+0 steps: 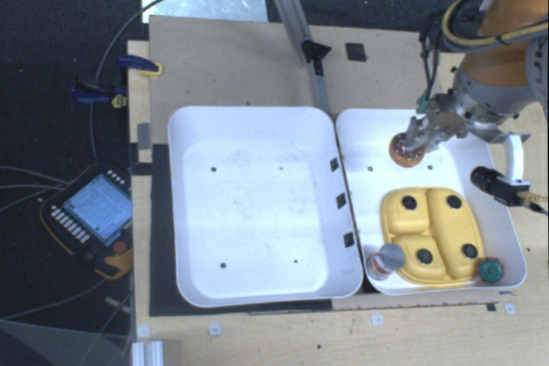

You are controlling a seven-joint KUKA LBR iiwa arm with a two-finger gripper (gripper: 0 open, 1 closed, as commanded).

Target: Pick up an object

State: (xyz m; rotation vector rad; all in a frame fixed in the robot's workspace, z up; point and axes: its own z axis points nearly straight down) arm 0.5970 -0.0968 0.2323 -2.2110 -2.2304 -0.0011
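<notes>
Camera view records a small round brown object (401,150) in the right bin (360,129), toward the bin's 12 o'clock wall, directly under the gripper (418,138). Judged by appearance, it is a light, rigid piece with a smooth rounded edge, likely to slip from a shallow pinch; hold is best taken across its width, low on the rim. Whether the gripper is parted or closed cannot be told, and nothing confirms that anything is held; its tip overlaps the object in this view, so contact cannot be confirmed.

At 5 o'clock from the object lies a large yellow moulded item (429,234) with four dark spots, apparently hard plastic, bulky and too wide for an easy pinch except at an edge. A small grey-capped object (386,258) sits against its 8 o'clock corner, and a small teal object (490,271) at its 4 o'clock corner; both look light.

Count: one brown object, one yellow item, one grey-capped object, one teal object, two white bins. The left bin (253,206) lies at 9 o'clock of the right bin, the two touching along a shared edge. Both rest on the surface (232,64). One handheld pendant (90,214) lies off the surface at 9 o'clock.
</notes>
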